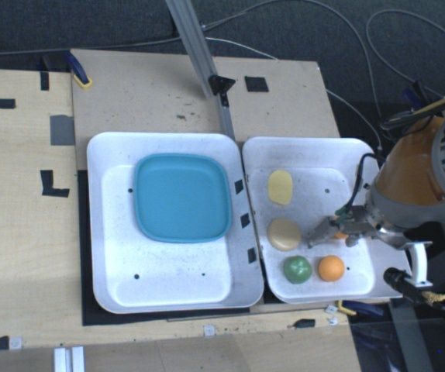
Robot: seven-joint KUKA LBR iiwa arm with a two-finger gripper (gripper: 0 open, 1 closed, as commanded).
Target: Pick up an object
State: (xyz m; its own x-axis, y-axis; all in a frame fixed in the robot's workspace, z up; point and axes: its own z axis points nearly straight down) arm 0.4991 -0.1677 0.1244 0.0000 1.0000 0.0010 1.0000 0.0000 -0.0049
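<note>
we see two white bins side by side on the bench. the left bin [114, 231] holds a blue plate [182, 197], lying flat toward its far side. the right bin [308, 153] holds four small things: a yellow piece [281, 187] near the middle, a tan rounded piece [284, 233] just below it, a green ball [298, 269] and an orange ball [331, 269] side by side along the near edge, slightly apart. the arm [412, 180] reaches in from the right, its orange band over the bin's right rim. the gripper [332, 229] sits low over the right bin, just above the orange ball and to the right of the tan piece. we cannot tell how the claw stands, since it is dark and small here, and we see nothing between its tips.
</note>
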